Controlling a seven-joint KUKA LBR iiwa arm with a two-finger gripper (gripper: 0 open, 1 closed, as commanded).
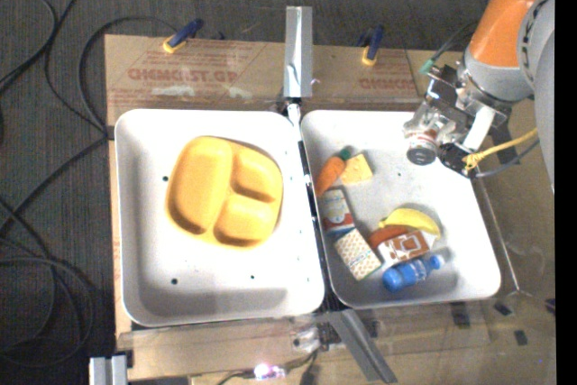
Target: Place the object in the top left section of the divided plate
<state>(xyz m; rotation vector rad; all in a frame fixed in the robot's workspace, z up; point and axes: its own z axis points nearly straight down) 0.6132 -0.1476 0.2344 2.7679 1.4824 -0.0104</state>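
While the gripper (424,144) hovers over the right bin's (478,279) upper corner, its grasp unreadable, the task's object is unclear among items like the carrot (332,173) and banana (410,219); crowding risks a mis-grab before reaching the yellow divided plate (225,190).

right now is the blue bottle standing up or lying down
Lying down: the blue bottle rests on its side near the right bin's front edge, cap end pointing right.

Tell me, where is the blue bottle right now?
The blue bottle lies in the right bin, near its bottom edge in the camera view, just below the red box and the banana.
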